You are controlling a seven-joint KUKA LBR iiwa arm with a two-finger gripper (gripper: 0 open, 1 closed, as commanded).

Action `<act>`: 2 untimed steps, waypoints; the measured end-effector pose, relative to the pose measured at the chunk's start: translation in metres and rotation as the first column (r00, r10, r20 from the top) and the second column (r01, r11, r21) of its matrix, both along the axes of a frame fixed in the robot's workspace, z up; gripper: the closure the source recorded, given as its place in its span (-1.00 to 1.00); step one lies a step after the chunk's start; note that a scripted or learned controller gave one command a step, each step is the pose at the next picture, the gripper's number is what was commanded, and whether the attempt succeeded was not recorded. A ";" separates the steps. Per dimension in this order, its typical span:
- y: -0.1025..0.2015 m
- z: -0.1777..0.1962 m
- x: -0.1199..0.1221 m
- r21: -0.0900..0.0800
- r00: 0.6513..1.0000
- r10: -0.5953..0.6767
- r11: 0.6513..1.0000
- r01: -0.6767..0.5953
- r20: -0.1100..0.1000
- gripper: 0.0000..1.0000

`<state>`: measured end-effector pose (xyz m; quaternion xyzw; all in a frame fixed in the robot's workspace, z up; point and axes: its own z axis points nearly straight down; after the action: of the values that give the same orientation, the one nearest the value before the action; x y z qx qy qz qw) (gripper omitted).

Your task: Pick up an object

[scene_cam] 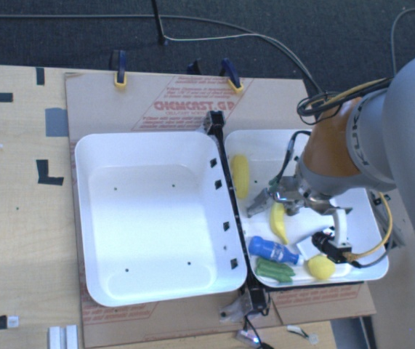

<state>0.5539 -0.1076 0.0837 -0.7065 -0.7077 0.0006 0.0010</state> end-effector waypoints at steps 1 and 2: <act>-0.002 0.012 0.001 -0.001 1.000 -0.002 1.000 0.002 0.003 1.00; 0.085 0.105 -0.007 0.001 1.000 0.006 1.000 -0.006 0.009 1.00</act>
<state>0.5467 -0.0223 0.1886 -0.7043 -0.7099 -0.0032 -0.0019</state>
